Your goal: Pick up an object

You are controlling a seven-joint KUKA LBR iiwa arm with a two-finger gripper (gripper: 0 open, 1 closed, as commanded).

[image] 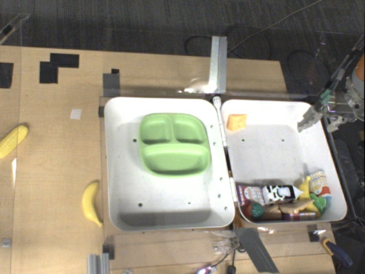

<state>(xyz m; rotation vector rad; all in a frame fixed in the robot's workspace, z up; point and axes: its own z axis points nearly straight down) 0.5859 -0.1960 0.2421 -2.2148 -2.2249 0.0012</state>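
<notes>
Nearest item: mixed heap (285, 200) of small goods, packed along the near edge of the right bin (337, 170) from the near left corner to the near right corner. It includes a dark carton (268, 194) lying flat and a yellow-and-red piece (316, 184). The rest is too tangled to name.

Bench (51, 170): pale wood, carries both bins.

Left bin (109, 153): white, shallow, holds one thing.

Right bin: white, shallow, set against the left bin's right edge.

Green plate (174, 143): three compartments, lying flat in the far half of the left bin.

Arm (348, 93): grey, entering over the far right corner of the right bin.

Gripper (311, 119): poised at that same far right corner, close to the bin's wall. Whether it is released or clenched cannot be told. Nothing can be made out in its grasp.

Banana (91, 203): on the bench, just outside the left bin's near left corner.

Corn cob (12, 141): at the bench's left edge.

Orange block (236, 121): alone in the right bin's far left corner, well apart from the gripper.

Status, as a judgement: no pick is accomplished. Candidate objects are the block and the heap, all resting in the right bin. Choosing one, descending, closing and lifting all remain.
</notes>
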